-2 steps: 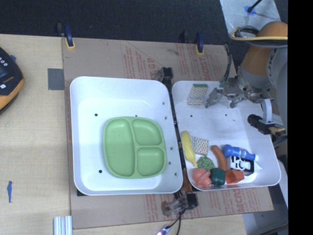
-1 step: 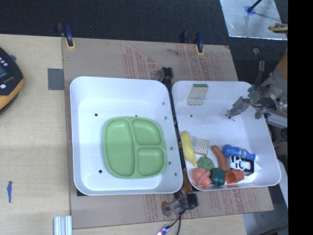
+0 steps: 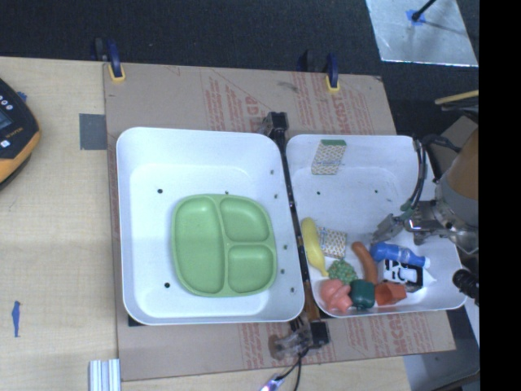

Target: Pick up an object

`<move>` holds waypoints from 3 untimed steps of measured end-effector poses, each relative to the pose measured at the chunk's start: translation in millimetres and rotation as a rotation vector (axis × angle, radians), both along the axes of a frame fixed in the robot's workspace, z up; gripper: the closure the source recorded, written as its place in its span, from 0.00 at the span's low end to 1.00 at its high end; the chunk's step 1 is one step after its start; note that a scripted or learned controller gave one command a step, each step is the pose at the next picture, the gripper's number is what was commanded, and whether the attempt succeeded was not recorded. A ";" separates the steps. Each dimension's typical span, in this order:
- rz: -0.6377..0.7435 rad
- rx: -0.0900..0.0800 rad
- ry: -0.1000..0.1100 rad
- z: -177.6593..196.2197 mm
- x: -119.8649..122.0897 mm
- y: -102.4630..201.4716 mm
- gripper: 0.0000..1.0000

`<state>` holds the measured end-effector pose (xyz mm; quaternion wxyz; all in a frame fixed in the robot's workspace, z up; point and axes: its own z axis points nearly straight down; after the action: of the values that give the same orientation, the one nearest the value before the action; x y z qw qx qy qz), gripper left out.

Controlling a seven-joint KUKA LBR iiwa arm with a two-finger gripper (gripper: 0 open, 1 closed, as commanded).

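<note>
Two white bins are seen side by side on the bench. One green plate (image 3: 222,244) (three compartments) lies flat in the left bin (image 3: 138,161). The right bin (image 3: 366,157) holds the clutter, mostly along its near edge: one banana (image 3: 312,245), one patterned sponge (image 3: 333,241) just beside it, one sausage (image 3: 365,262), one broccoli (image 3: 343,271), one pink piece (image 3: 334,293), one dark green piece (image 3: 362,296), one red piece (image 3: 389,292), one blue item (image 3: 398,255), one black-and-white item (image 3: 404,274). One green-topped packet (image 3: 329,156) lies apart at the far edge. The gripper (image 3: 399,226) is seen at the right bin's right side, just above the blue item; its finger state can't be told, and nothing is visibly held.
</note>
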<state>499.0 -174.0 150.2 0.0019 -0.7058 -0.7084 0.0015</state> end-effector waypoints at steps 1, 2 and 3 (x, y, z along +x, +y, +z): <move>0.000 -0.004 -0.007 -55.6 8.3 37.5 0.00; 0.001 -0.001 -0.003 -58.0 108.6 -34.4 0.00; 0.006 -0.002 -0.001 -47.5 108.9 -34.5 1.00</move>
<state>607.8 -208.5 102.6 0.0006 -0.7035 -0.7107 0.0018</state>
